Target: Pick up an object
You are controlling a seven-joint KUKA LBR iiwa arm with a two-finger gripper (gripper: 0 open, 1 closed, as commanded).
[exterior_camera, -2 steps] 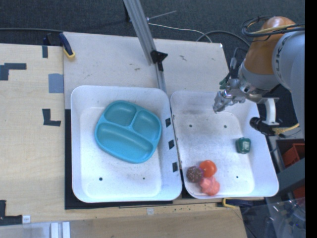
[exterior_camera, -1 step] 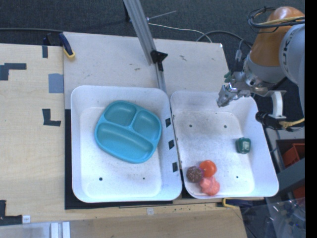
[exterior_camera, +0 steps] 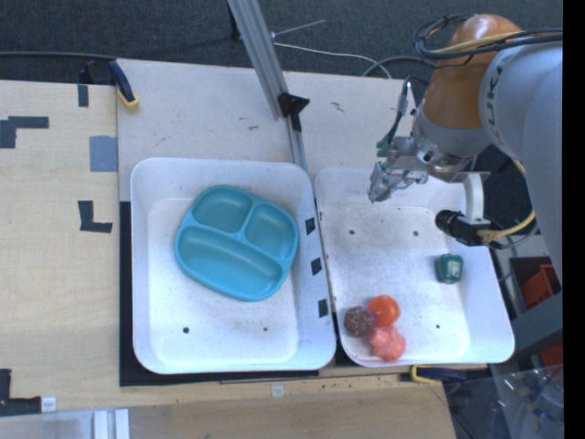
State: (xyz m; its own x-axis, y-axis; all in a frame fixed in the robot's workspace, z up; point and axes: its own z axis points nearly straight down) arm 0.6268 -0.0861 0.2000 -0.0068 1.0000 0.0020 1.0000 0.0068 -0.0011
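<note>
The gripper point(exterior_camera: 382, 188) hung over the far end of the right bin point(exterior_camera: 475, 341), near its top rim. Its fingers pointed down and looked close together, with nothing between them. I could not tell if they touched the bin floor.

The things to pick up all lay well away from the fingers, toward the near end of the same bin. A small green thing point(exterior_camera: 449, 268) sat off to the right of the fingers, close to the bin's right wall. Farther down, a red ball point(exterior_camera: 384, 310) sat almost straight below the fingers. Touching it on the left was a dark brown lump point(exterior_camera: 358, 319). Just under those two lay a pink lump point(exterior_camera: 388, 343), right by the bin's near rim.

To the left of the fingers, across the wall between the bins, was the left bin point(exterior_camera: 151, 337). A blue plate point(exterior_camera: 237, 242) with three parts lay flat in it, tilted a bit.

A grey metal bar point(exterior_camera: 258, 48) stood slanting up behind the bins, to the upper left of the fingers.
</note>
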